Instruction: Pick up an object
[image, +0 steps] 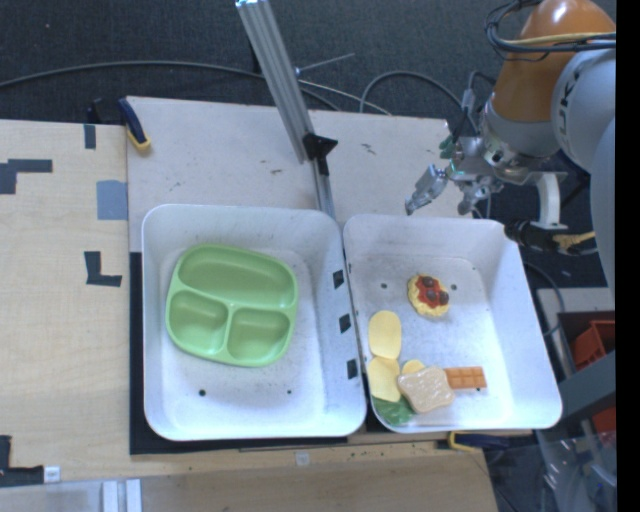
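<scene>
The right bin (520, 300) holds toy food. A small round pizza with red topping (429, 295) lies near its middle. Two yellow oval slices (385, 335) (383, 379) sit by the left wall. A toast slice (428, 389) lies over a green leaf (393, 410) at the front, with an orange waffle bar (465, 378) beside it. My gripper (443, 192) hangs above the bin's far rim, well apart from the food, with its two fingers spread and nothing between them.
The left bin (160, 320) carries a green divided plate (232, 304). A slanted metal bar (285, 85) crosses the bench behind the bins. Cables lie at the back, and a yellow-handled tool (135, 125) lies at the far left.
</scene>
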